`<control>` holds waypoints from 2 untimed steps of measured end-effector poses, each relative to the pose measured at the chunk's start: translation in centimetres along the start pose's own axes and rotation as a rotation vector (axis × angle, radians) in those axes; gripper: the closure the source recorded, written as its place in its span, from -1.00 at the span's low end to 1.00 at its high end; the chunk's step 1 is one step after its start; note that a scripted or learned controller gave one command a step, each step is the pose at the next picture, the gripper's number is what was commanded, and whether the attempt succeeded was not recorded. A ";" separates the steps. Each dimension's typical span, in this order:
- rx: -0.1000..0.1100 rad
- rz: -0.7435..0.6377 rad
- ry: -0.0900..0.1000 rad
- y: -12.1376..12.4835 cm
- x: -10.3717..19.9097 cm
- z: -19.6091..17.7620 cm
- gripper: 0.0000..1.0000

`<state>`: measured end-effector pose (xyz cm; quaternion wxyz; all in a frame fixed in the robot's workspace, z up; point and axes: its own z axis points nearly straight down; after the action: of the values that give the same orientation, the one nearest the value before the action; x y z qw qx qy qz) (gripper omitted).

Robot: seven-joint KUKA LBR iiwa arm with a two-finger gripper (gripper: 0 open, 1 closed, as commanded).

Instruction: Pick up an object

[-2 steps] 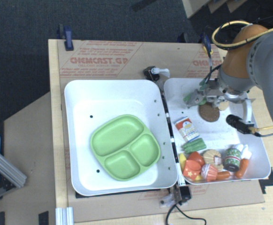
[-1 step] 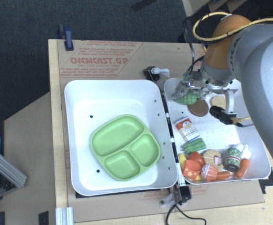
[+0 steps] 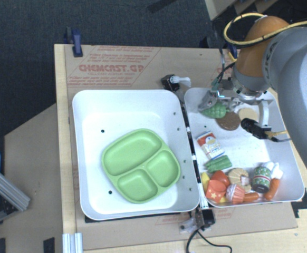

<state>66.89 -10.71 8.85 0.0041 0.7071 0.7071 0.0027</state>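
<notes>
Camera view shows a green leafy toy [image 3: 215, 111] pinched between the fingers of the gripper [image 3: 217, 103] at the far left of the right bin [image 3: 285, 162], a brown disc [image 3: 229, 122] beside it; the left bin [image 3: 90, 141] bears a green divided tray [image 3: 140, 165].

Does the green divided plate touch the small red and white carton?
Apart. In the camera view the green divided plate lies in the left bin, the carton in the right bin, bin walls between.

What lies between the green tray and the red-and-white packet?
In the camera view, bare white floor of the left bin, then the two bins' adjoining rims, separate the green tray from the packet.
</notes>
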 end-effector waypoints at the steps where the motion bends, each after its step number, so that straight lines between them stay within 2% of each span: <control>1: -0.007 -0.002 -0.003 0.2 -0.1 -1.4 1.00; 2: 0.005 -0.005 0.005 -4.1 5.6 -10.3 1.00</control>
<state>62.65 -5.08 19.09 0.0008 0.7052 0.7090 0.0026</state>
